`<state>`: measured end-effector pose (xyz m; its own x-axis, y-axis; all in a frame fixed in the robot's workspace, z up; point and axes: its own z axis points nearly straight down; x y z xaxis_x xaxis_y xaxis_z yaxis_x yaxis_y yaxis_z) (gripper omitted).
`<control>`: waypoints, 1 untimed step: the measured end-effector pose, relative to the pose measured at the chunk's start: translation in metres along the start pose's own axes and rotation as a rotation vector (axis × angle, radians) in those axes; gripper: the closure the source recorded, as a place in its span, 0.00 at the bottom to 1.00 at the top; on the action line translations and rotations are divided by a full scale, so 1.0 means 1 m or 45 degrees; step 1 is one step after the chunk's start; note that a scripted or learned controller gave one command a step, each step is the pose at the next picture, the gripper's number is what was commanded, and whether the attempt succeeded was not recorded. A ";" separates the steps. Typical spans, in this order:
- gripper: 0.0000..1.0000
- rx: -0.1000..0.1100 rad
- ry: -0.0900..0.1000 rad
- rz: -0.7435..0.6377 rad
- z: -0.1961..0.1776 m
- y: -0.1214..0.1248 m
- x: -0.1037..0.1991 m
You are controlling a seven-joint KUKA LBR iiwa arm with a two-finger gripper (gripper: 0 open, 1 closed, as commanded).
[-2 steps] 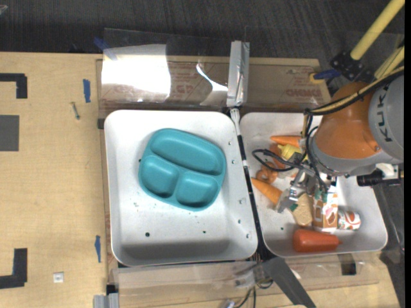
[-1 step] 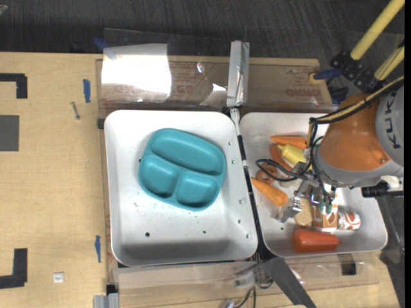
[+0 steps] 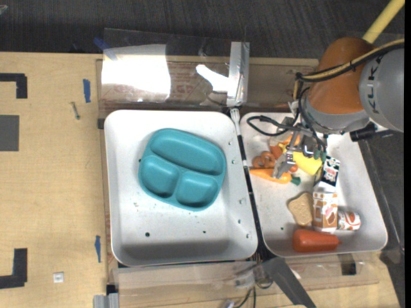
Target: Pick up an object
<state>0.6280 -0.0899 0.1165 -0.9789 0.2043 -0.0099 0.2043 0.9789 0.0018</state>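
The right bin (image 3: pixel 367 191) holds several toy food items. An orange carrot (image 3: pixel 262 171) lies at its left side, with a yellow banana-like piece (image 3: pixel 310 165) just to the right of it. My gripper (image 3: pixel 287 164) reaches down between these two, low over the carrot's right end. I see nothing lifted off the bin floor. A slice of bread (image 3: pixel 299 209), a small orange and white carton (image 3: pixel 325 210) and a red sausage (image 3: pixel 314 239) lie nearer the front.
A teal divided plate (image 3: pixel 182 167) sits in the left bin (image 3: pixel 122 172). A small black and white packet (image 3: pixel 331 171) lies right of the yellow piece. The grey arm with its orange band (image 3: pixel 339 76) hangs over the right bin's back. Black cables loop near the wrist.
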 end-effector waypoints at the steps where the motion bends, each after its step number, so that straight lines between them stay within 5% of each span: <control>1: 0.00 0.003 0.000 -0.098 0.026 -0.060 0.088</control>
<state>0.5302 -0.1304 0.0891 -0.9917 0.1285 -0.0102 0.1286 0.9917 -0.0011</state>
